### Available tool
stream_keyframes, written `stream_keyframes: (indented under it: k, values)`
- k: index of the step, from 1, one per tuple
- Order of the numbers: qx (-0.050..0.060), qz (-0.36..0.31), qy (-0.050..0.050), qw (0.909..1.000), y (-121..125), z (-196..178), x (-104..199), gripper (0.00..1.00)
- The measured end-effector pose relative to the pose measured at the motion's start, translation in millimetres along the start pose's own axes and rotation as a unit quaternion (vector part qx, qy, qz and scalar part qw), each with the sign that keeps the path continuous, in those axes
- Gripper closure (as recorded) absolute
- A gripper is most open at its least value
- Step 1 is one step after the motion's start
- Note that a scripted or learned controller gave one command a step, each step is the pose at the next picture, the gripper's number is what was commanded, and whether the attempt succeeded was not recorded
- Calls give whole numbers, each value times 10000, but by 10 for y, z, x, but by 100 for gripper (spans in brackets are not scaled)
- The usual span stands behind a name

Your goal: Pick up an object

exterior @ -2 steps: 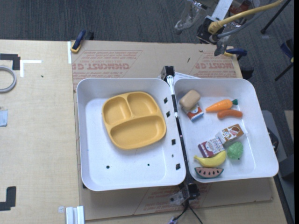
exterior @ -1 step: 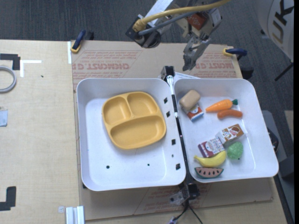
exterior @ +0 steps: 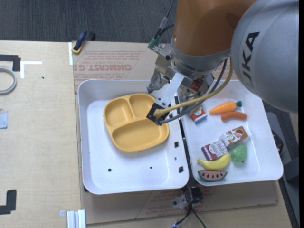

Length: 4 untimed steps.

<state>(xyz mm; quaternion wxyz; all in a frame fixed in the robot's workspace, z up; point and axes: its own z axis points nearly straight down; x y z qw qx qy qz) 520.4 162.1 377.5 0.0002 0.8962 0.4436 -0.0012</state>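
Observation:
A yellow divided plate lies in the left bin, toward its back right. My gripper hangs over the back edge of that bin, just above the plate's far rim, and the arm's wrist covers much of it. In the right bin lie two carrots, a small red and white carton, a brown and white carton, a red carton, a green lumpy toy, a banana and a watermelon slice.
The big grey and orange arm leans in from the upper right over the back of both bins. A cardboard sheet lies under the bins. A blue and yellow tool rests beyond the cardboard's back left corner.

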Motion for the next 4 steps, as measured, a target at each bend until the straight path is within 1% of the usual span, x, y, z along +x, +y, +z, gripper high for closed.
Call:
stream_keyframes:
  k: [1,2,3,4]
  values:
    - [8,-182,4,9998,97,1842,-774,0]
    - [31,-848,30,9964,229,2853,-400,0]
    - [-1,-824,31,9966,253,2762,-406,100]
    - [-2,-1851,2,9827,123,1234,-160,100]
